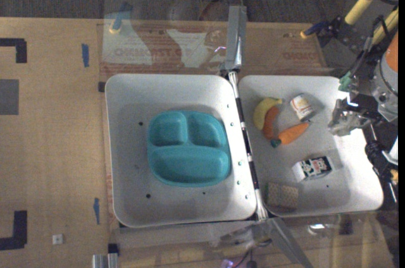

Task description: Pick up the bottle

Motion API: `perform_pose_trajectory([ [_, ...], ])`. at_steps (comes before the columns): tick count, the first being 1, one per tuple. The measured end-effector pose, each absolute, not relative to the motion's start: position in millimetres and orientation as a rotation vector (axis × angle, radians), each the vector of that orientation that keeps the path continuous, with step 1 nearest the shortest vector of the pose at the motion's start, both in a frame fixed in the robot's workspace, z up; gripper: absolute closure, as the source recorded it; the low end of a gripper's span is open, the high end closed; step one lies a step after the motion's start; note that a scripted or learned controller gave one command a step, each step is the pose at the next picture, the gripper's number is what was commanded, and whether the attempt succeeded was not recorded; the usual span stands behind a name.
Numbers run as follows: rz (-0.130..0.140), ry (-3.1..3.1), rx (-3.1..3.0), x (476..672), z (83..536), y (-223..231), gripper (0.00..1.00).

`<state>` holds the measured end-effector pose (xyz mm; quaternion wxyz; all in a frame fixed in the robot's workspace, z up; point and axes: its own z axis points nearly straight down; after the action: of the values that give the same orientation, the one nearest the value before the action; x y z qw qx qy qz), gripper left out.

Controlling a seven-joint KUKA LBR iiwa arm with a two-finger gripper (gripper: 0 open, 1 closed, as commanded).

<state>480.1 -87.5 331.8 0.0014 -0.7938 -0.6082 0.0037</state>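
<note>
A grey arm [383, 93] reaches in from the right of a wooden worktop [50, 153], its orange band [393, 55] cut off by the frame edge. The wrist is bent down so that the tool [345, 118] hangs over the right bin [354, 194], to the right of an orange carrot [292, 133] and level with it. Whether the tool is wide or narrow cannot be told, as dark cables and the wrist housing crowd around it. Nothing can be seen in its grasp.

The bottle [302, 106], small and pale with a brownish label too blurred to read, lies just above the carrot, apart from it and well to the left of the tool. A yellow banana [264, 110] lies up and to the left of the carrot, with a second orange piece [271, 122] against it. Below and slightly right of the carrot is a small carton [313, 167] with black-and-white print that cannot be made out. A tan square [283, 195] lies farther below.

Well to the left of the carrot, the left bin [126, 96] holds a teal divided plate [188, 148]. Far above the carrot, a brown board [158, 48] carries faint lettering that is not legible.
</note>
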Motion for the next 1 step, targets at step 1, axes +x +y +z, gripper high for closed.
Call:
perform_pose_trajectory([
  [1, 0.018, -1.909, -2.489, 480.3, 339.8, -87.4, 1.00],
])
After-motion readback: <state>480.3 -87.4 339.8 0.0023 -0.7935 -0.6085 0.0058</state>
